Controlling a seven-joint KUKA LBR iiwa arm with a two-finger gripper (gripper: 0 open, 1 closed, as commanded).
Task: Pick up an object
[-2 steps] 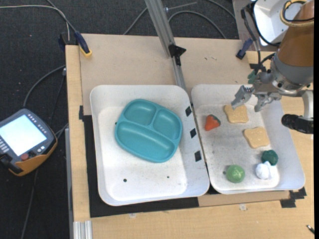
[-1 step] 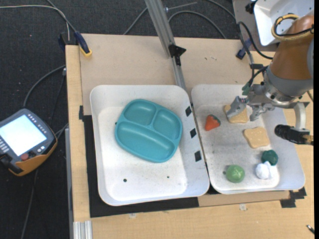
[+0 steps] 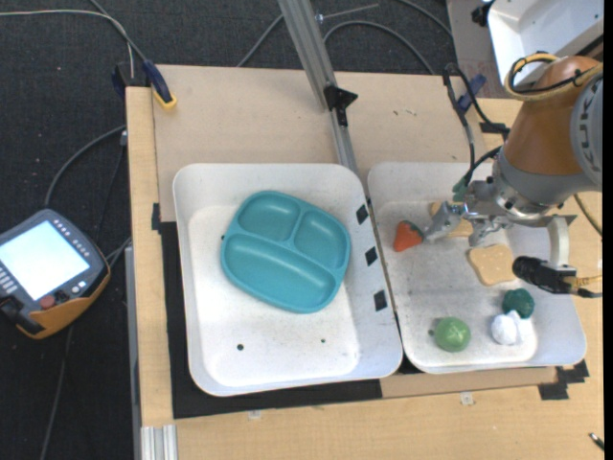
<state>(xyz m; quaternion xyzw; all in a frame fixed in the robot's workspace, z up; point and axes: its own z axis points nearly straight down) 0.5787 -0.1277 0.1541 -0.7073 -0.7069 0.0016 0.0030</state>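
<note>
1. Objects for picking lie in the right bin (image 3: 575, 348): a red-orange piece (image 3: 408, 237) at its left side, a tan slice like bread (image 3: 491, 264) right of centre, a green ball (image 3: 451, 333) near the lower edge, and a white lump (image 3: 505, 330) with a dark green piece (image 3: 519, 302) touching it at the lower right.
2. The gripper (image 3: 450, 220) sits low over the upper middle of that bin, just right of the red-orange piece and up-left of the tan slice; whether its jaws are released or clenched cannot be told, and no object is seen between them.
3. The arm (image 3: 551, 142), grey with an orange band, comes in from the right edge of the frame.
4. The left bin (image 3: 192, 257) holds a teal divided plate (image 3: 285, 250), tilted, near its centre.
5. Both bins rest on the desk (image 3: 239, 113), with a metal pole (image 3: 311, 46) rising toward the top of the frame.
6. A handheld screen unit (image 3: 43, 271) lies on the dark floor at the left edge.
</note>
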